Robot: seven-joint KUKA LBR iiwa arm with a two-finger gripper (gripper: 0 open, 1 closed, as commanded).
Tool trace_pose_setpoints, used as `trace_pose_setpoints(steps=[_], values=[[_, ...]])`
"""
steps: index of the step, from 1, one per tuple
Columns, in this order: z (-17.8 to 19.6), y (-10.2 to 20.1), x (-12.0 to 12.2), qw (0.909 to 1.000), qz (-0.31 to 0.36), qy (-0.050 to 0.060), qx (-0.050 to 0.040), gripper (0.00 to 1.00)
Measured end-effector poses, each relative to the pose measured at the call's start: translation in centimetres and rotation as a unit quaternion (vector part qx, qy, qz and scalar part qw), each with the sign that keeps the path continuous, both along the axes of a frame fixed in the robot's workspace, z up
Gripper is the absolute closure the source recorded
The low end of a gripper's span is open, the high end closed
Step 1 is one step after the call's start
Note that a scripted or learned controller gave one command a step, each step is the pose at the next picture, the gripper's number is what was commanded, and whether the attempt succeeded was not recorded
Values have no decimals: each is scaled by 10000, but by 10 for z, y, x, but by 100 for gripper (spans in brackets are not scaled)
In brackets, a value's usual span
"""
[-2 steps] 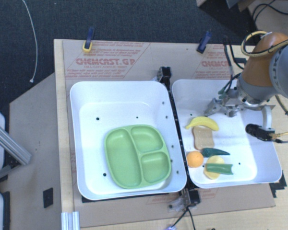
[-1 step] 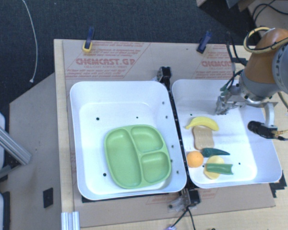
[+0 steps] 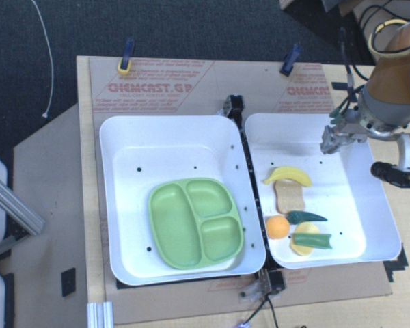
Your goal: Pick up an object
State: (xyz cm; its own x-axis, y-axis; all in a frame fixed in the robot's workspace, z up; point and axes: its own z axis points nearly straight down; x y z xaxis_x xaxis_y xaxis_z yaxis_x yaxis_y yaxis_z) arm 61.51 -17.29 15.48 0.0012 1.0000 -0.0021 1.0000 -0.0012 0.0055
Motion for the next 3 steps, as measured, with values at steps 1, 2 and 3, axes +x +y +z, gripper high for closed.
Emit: trace_pose_setpoints(steps=[1,2,3], values=[[59,-9,5,10000,6,-18,-8,100],[108,-18,9,10000,11,-14,-7,100],[113,37,-5,10000,32,35,22,100]])
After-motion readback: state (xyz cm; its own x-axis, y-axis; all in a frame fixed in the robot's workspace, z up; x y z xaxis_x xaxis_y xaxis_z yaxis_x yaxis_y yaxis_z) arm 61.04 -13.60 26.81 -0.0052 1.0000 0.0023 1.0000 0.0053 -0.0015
